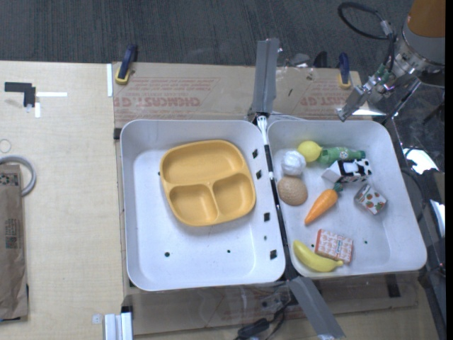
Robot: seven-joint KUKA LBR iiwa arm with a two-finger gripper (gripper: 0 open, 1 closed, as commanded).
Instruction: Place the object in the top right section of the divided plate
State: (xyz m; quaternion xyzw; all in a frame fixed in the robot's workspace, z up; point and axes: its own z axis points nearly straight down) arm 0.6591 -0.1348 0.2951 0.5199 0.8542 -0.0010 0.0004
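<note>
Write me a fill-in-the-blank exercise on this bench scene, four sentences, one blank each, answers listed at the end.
1. The divided plate lies in the ____ bin.
2. The colour of the divided plate is ____.
3. The carrot lies in the ____ bin.
4. The end effector hangs above the far edge of the ____ bin.

Missing words: left; yellow; right; right
</note>
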